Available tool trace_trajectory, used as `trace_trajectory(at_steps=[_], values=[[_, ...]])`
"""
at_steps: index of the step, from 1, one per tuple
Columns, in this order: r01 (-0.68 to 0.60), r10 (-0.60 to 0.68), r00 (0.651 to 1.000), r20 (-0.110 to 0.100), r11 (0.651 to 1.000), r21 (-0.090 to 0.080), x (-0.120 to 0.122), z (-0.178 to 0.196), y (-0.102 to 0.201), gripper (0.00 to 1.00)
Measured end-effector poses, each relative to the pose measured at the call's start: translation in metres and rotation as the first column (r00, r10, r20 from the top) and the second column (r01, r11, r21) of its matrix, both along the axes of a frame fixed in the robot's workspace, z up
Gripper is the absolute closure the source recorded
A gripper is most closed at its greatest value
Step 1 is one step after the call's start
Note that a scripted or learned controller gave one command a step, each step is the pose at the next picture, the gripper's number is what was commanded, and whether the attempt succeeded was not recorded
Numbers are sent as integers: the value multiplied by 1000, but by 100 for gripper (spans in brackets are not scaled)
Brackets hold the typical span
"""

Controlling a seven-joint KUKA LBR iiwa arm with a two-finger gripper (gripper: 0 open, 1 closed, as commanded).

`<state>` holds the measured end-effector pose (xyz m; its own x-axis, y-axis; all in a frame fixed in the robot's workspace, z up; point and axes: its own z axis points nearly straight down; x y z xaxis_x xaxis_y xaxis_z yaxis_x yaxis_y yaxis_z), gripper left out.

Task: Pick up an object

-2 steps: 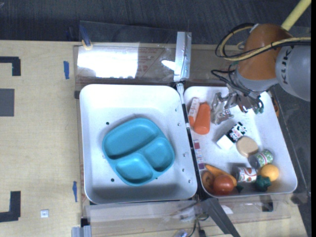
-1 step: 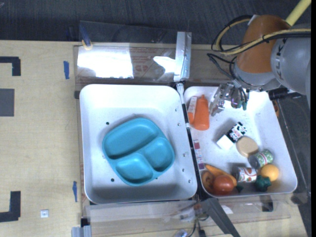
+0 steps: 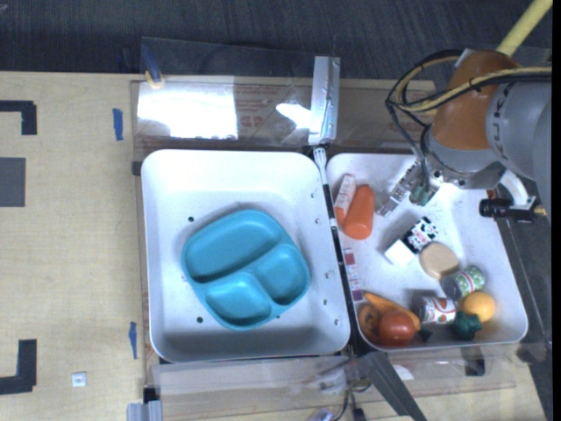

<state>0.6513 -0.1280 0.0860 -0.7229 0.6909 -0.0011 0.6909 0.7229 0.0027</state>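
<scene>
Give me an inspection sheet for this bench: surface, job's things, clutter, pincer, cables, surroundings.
Surface: two shallow white bins side by side, left bin and right bin, on a tan bench.
Job's things: in the right bin, an orange bottle, a black and white box, a tan round lid, a red tomato, a yellow ball, plus small items in the lower corner too crowded to tell apart.
Clutter: a blue divided tray lies in the left bin.
Pincer: the pincer hangs over the right bin's upper part, near the orange bottle; nothing seen between its fingers.
Cables: black cables loop around the arm's orange band.
Surroundings: a clear plastic sheet behind the bins; blue tape marks.
</scene>
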Motion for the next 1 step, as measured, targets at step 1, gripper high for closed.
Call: trace_trajectory(at_steps=[1], values=[[-154,154,988,11,988,-9,-29,226,-55,100]])
